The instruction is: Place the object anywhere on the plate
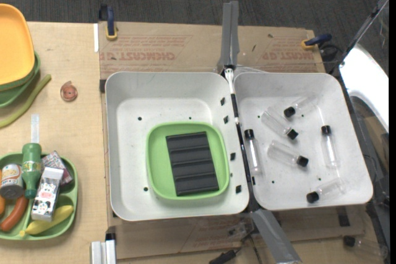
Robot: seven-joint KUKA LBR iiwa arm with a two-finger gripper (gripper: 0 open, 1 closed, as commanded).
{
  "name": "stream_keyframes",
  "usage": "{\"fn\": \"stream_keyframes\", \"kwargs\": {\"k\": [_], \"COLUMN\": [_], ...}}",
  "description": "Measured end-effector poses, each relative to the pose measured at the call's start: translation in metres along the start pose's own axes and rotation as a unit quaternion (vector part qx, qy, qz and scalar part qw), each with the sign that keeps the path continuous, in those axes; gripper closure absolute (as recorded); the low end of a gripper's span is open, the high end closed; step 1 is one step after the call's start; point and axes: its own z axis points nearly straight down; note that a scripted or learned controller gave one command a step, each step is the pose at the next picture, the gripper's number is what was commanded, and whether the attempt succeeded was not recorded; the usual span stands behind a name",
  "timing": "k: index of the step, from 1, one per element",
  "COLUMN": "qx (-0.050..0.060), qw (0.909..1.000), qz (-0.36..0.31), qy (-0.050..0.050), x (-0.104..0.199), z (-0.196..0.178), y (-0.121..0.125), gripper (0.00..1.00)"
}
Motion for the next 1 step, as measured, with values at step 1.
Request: {"fn": "stream_keyframes", "kwargs": {"k": [1], "qx": [0.001], "qw": [1.0], "qz": [0.002], "qy": [0.0], "x": [-0.0107], "z": [-0.0001], "y": [-0.0022], "gripper": [0.0]}}
